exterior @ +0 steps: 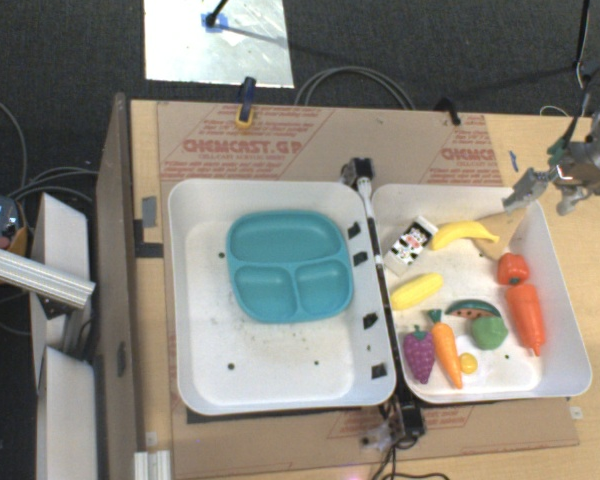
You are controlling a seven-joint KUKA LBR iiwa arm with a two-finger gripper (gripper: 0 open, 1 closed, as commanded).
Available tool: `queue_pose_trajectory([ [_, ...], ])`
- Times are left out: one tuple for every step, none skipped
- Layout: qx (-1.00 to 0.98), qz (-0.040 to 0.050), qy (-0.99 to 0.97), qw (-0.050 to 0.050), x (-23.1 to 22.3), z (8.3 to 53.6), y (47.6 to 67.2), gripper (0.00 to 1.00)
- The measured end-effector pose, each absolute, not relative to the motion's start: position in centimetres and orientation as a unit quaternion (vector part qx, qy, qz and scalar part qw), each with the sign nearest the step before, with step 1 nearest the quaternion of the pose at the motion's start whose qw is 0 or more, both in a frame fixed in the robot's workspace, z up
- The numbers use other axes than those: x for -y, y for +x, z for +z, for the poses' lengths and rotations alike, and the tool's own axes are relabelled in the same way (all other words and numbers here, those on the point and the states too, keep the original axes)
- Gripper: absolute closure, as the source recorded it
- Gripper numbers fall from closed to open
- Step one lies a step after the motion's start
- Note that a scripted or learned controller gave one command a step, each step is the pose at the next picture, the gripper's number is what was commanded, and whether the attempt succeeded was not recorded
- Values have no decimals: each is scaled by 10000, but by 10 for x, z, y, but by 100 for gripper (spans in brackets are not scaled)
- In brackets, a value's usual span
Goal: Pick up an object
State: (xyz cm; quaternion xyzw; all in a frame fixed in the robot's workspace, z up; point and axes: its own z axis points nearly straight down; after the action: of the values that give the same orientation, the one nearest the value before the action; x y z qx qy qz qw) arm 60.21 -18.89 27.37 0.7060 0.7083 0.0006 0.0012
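The right bin (570, 353) holds several toy foods: a banana (465, 234), a black-and-white carton (412, 244), a yellow oblong piece (417, 291), a red pepper (513, 267), a large carrot (527, 315), a watermelon slice (470, 309), a green fruit (488, 332), a small carrot (446, 353) and purple grapes (418, 354). My gripper (547, 193) hangs over the far right corner of that bin, up and to the right of the banana. It is open, with nothing between its fingers.
A teal divided plate (290, 266) lies in the left bin (205, 368). Black clips run along the wall shared by the two bins (372, 268). A cardboard sheet (280, 143) lies under the bins, with cables behind it.
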Motion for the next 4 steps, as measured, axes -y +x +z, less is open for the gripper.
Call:
queue_pose_trajectory([
  [-7071, -25, 7071, -54, 174, 157, 543, 0],
  [-7092, 33, 7050, -28, 177, 83, 504, 0],
  [-7088, 21, 7054, 19, 180, 96, 506, 100],
  [-7085, 20, 7057, 62, 209, 183, 547, 100],
])
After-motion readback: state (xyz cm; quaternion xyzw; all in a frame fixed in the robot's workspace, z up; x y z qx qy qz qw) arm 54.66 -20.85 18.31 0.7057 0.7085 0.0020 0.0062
